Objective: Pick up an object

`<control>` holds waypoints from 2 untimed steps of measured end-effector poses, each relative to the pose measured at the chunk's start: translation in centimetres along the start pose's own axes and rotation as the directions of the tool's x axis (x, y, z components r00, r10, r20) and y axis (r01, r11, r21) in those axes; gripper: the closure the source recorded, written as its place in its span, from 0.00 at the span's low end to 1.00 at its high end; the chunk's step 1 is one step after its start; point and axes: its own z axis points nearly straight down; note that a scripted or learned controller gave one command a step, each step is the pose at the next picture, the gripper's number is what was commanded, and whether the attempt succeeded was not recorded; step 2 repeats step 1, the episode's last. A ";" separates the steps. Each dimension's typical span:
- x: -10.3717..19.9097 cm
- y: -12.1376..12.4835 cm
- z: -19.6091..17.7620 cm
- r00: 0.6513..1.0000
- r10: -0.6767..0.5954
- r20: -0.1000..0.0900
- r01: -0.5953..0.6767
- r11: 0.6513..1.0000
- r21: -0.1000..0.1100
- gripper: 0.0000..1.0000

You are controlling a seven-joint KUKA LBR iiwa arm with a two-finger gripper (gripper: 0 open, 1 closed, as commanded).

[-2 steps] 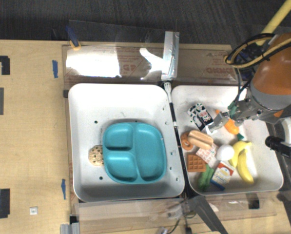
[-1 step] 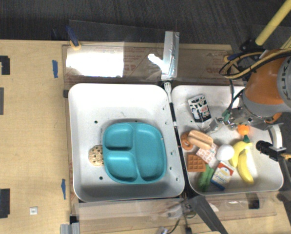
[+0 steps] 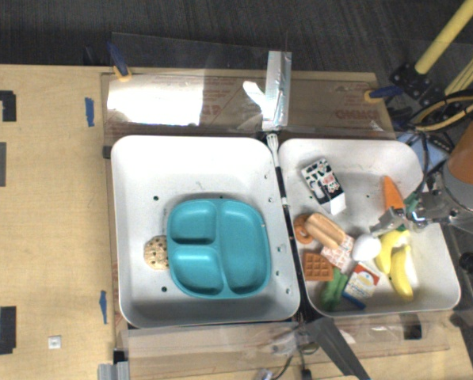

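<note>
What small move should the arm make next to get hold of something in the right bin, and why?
Probably a short descent where it is. The gripper sits at the right bin's right side, right by the top of the banana and the lower end of the carrot, with nothing seen between its fingers. The banana is the nearest thing and has some bare floor on its right, so I would aim there.

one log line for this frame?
gripper: over right bin, by carrot and bananas | grasp: unconfirmed | left bin: teal tray, cookie
</note>
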 end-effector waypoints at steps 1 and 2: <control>-0.5 6.6 4.4 0.997 -0.078 0.001 0.078 0.997 -0.011 0.00; -0.5 6.6 4.4 0.997 -0.078 0.001 0.078 0.997 -0.011 0.00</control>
